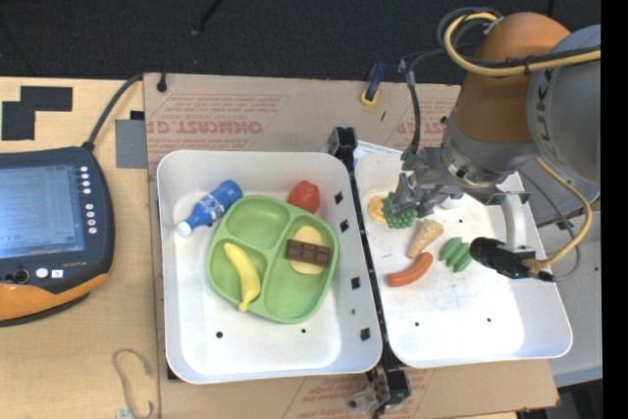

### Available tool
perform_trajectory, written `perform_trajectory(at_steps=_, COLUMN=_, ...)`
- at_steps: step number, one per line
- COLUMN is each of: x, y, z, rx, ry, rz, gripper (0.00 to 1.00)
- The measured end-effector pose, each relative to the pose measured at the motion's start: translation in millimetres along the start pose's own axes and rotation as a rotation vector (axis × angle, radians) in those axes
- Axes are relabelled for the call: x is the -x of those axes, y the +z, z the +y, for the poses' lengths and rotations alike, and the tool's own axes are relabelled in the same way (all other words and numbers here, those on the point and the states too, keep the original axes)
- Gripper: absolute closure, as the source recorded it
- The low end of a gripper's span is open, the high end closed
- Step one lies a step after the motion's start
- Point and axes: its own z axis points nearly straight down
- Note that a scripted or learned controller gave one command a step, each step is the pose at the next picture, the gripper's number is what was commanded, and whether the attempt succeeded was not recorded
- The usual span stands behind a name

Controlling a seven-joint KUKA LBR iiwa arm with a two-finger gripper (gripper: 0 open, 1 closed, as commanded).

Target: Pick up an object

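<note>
The grey arm's gripper (410, 196) is seen low over the right shallow white bin (491, 334), at a small green leafy toy (398, 210); whether it is clenched cannot be told. The green divided plastic plate (267, 294) is seen in the left white bin (196, 348). A red sausage-shaped toy (409, 271) is noted nearby.

We see the grey arm (559, 103) reaching in from the right, its orange band (500, 83) bulging above the wrist. The wrist tips downward and leftward, and the hand (417, 196) hangs low at its end, cables looping alongside the wrist.
</note>
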Motion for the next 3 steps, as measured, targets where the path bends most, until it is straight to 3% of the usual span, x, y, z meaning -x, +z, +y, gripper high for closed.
perform_trajectory(at_steps=1, x=-41.8, y=-3.1, z=40.3, rx=0.001, ry=0.0, rz=0.0, gripper=1.0)
perform_trajectory(at_steps=3, x=-46.9, y=2.9, z=34.9, rx=-0.004, ry=0.004, rz=-0.002, gripper=1.0)
